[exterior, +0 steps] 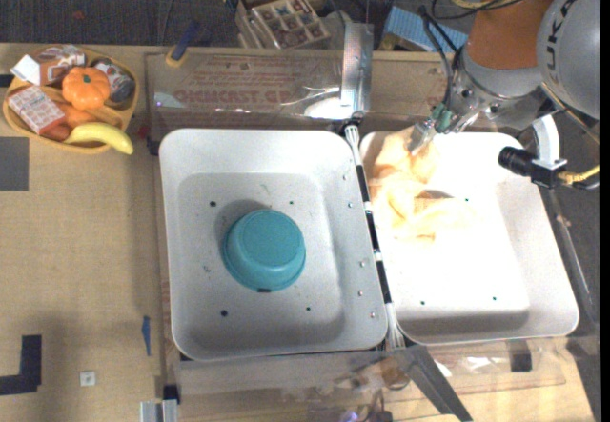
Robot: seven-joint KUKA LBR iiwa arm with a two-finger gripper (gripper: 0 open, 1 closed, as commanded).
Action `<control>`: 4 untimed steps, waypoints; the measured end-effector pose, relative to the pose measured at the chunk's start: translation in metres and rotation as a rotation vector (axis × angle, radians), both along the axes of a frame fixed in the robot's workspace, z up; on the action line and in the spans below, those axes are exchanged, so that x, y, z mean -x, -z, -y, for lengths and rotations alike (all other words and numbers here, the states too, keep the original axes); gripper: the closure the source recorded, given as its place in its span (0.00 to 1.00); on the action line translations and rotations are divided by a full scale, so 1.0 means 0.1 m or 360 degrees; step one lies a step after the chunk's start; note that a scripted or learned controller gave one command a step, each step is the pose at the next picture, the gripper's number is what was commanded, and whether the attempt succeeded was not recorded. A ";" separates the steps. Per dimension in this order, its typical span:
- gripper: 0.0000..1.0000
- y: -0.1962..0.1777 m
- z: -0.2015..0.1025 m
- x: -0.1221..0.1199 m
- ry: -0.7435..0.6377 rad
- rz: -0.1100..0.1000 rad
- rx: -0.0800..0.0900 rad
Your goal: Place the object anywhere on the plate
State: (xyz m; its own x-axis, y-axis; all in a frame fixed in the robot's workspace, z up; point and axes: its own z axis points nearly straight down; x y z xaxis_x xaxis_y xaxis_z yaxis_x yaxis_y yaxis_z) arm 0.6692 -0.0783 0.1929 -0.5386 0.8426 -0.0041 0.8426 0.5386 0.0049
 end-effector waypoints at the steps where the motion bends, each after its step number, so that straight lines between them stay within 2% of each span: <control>1: 1.00 -0.31 0.03 -0.01 0.0007 -0.0006 0.0000; 3: 1.00 -0.17 -0.69 0.60 -0.1252 -0.0007 0.0002; 4: 1.00 -0.18 -1.02 0.78 -0.1581 -0.0008 0.0003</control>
State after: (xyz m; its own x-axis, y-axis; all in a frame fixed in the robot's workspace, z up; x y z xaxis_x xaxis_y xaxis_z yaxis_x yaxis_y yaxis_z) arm 0.5910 0.0232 0.2112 -1.0000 0.0088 -0.0007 0.0088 1.0000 0.0010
